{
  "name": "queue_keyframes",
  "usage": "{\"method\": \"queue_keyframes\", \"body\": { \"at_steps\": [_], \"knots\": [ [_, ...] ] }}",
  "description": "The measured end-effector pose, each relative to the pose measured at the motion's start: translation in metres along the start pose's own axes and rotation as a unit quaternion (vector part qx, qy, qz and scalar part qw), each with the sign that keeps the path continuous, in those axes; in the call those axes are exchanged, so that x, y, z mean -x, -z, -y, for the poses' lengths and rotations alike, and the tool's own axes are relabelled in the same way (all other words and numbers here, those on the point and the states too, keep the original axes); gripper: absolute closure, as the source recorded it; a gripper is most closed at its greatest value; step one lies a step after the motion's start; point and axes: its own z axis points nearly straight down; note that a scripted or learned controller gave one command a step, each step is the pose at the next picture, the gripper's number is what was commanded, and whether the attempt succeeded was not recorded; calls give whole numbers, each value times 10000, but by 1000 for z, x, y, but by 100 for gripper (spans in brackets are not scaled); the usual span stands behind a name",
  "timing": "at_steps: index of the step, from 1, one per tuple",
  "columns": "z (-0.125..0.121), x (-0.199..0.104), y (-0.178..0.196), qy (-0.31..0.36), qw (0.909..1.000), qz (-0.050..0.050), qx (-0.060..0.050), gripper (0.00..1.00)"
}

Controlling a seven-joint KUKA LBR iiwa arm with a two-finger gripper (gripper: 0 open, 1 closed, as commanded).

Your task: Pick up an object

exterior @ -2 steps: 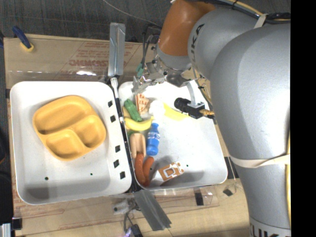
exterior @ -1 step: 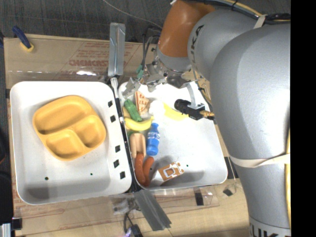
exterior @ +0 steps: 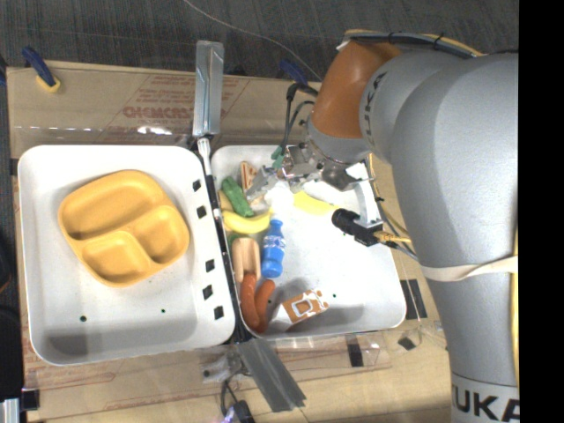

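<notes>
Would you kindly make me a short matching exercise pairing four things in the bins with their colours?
Things:
1. divided tray
2. small bottle
3. banana
4. sausage

Colours:
A. blue
B. reddish brown
C. orange-yellow, in the left bin
D. pale yellow, in the right bin

Pairs: 1-C, 2-A, 3-D, 4-B

Open floor at right bin (exterior: 374,311) centre-right; toys (exterior: 256,236) crowding its left wall, perhaps stacked.
</notes>
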Motion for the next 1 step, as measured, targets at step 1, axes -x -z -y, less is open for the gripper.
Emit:
{"method": "queue_keyframes", "body": {
  "at_steps": [1],
  "knots": [
    [-27,-1,-41,1223,9925,23,73,0]
  ]
}}
